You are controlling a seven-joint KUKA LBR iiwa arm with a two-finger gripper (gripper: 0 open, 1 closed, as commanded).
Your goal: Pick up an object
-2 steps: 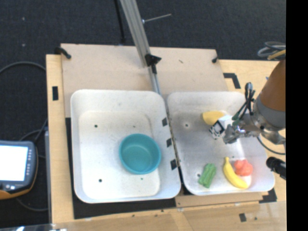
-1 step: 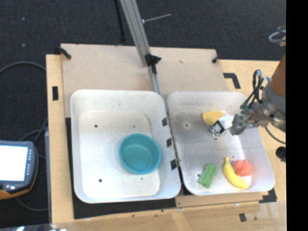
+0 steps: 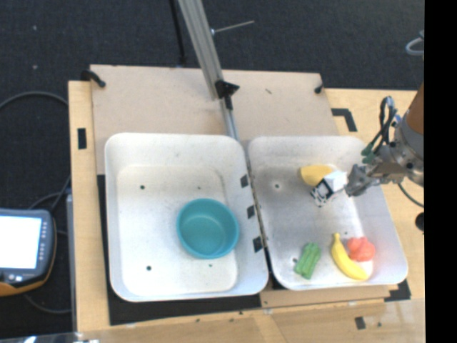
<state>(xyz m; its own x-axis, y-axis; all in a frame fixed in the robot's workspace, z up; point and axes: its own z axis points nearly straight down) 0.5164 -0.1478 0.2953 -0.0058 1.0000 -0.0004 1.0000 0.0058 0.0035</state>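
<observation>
We are looking across the surface (image 3: 178, 98) from the left bin (image 3: 128, 156), where a teal bowl (image 3: 207, 226) is sitting alone. In the right bin (image 3: 285, 163), a green block (image 3: 308, 260), a banana (image 3: 346, 259) and a red piece (image 3: 361, 248) are lying near the front. Further back, the pincer (image 3: 330, 187) is reaching in beside a yellow object (image 3: 316, 173); we are judging this the approach-and-grasp step. How far it is open, we cannot tell. Next comes a confirmed grip, then a lift.

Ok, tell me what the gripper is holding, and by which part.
Cannot be told: the gripper sits right beside the yellow object in the right bin, with no object visibly between its fingers.
</observation>
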